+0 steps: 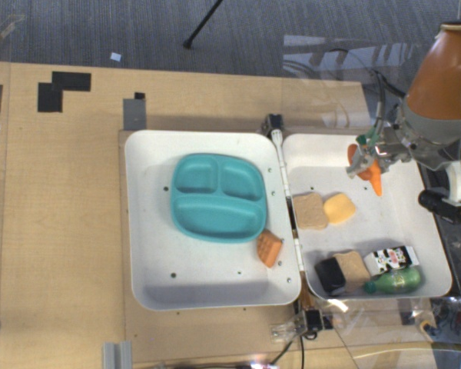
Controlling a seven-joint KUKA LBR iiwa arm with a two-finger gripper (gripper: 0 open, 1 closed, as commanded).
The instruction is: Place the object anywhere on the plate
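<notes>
A teal divided plate [217,197] lies in the left bin [150,283]. At the top of the right bin [415,221], my gripper [371,158] reaches in from the right. An orange toy carrot [376,180] with a green top sits between its fingers, its tip pointing down and to the right. The fingers cross the carrot's middle and look closed on it. I cannot tell whether the carrot rests on the bin floor or is lifted off it.
An orange waffle-like piece [269,247] lies by the plate's lower right corner. The right bin holds a toast slice [310,210], a yellow piece [339,207], a black block [330,275], a tan block [354,267], a small carton [391,258] and a green bottle [394,282].
</notes>
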